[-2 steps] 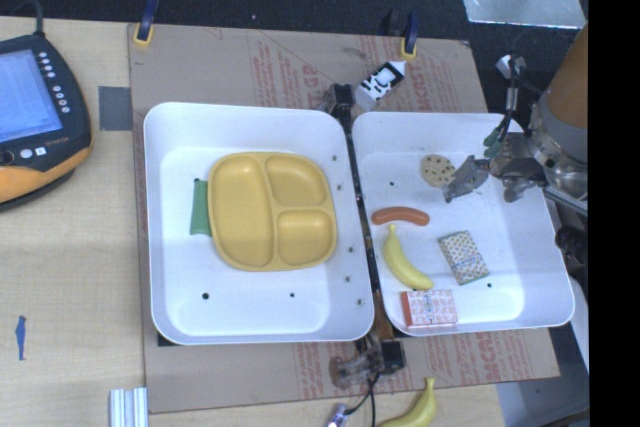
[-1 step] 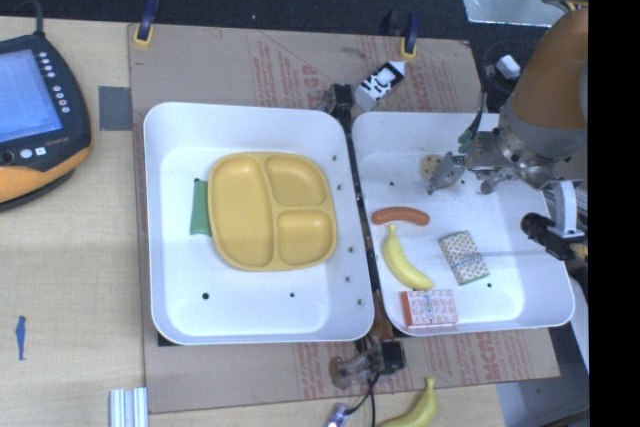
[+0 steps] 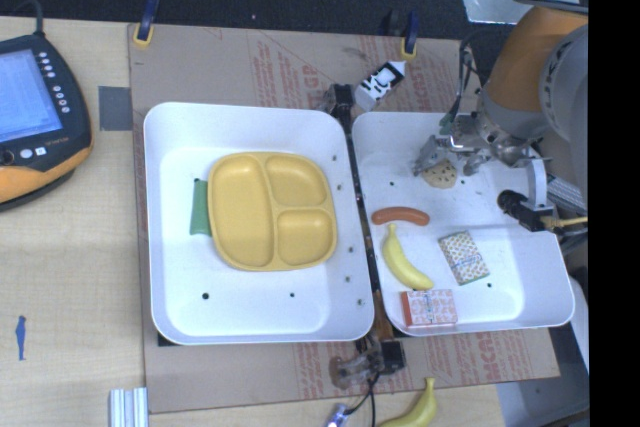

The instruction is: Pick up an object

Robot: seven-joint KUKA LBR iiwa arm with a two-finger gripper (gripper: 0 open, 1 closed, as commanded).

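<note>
- We look down at a slant on a light wooden desk (image 3: 70,285) with a brown cardboard sheet on it, and two shallow white plastic bins side by side on the sheet.
- The left white bin (image 3: 175,305) holds a yellow plastic plate with three compartments (image 3: 270,210); a flat green piece (image 3: 200,207) sticks out from under the plate's left edge.
- The right white bin (image 3: 530,300) holds several small things: a round tan cookie-like piece (image 3: 438,176) near the top, a reddish-brown toy sausage (image 3: 400,215) below it, a yellow toy banana (image 3: 403,260) just under the sausage, a small patterned packet (image 3: 464,257) to the banana's right, and a red and white box (image 3: 430,308) at the bin's near edge.
- The grey arm with an orange band (image 3: 530,65) reaches in from the right, and its metal pincer (image 3: 450,153) sits low over the top of the right bin, just above the cookie-like piece.
- We cannot tell whether the pincer is spread or pressed together, or whether it touches the cookie-like piece.
- Outside the bins we see a second yellow banana (image 3: 415,407) at the bottom edge, a black and white object (image 3: 380,82) above the gap between the bins, and an orange and grey handheld control pad with a screen (image 3: 35,120) at the far left.
</note>
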